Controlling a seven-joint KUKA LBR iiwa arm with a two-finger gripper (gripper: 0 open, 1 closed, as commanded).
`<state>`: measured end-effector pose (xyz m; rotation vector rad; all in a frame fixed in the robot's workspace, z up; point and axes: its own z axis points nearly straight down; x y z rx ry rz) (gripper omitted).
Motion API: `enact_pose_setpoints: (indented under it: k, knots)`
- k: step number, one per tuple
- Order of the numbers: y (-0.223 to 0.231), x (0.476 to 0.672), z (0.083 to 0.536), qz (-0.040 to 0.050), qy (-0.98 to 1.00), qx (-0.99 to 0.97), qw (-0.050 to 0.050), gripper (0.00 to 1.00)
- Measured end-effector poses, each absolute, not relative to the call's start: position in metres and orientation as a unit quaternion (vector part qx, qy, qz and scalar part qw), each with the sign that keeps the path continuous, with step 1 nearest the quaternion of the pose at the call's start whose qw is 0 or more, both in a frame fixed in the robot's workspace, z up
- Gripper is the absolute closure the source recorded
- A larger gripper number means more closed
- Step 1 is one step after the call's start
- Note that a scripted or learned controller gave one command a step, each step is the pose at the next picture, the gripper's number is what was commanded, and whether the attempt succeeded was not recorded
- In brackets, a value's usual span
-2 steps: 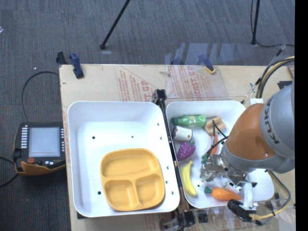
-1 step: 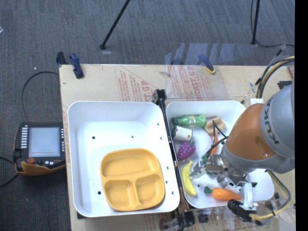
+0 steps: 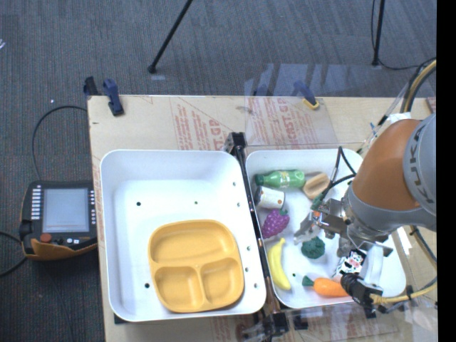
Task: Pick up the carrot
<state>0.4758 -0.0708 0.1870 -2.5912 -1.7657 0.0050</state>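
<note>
Carrot (image 3: 329, 286) lies at the near end of the right bin (image 3: 299, 161), right of the banana (image 3: 279, 266). My gripper (image 3: 315, 225) hangs just beyond the broccoli (image 3: 312, 248); parted or together, I can't make out.

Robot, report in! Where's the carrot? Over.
Gripper over right bin, by the broccoli. Carrot lies at bin's front edge, apart from gripper. Nothing on top of it.
</note>
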Motion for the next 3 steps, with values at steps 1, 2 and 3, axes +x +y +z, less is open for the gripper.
enact_pose_setpoints:
  k: [1, 2, 3]
  knots:
    - [-0.131, 0.523, 0.157, 0.0037, -0.441, -0.898, 0.004, 0.0]
    - [-0.116, 0.602, 0.084, 0.0037, -0.412, -0.911, 0.004, 0.0]
    - [-0.153, 0.556, 0.086, 0.0041, -0.405, -0.915, 0.004, 0.0]
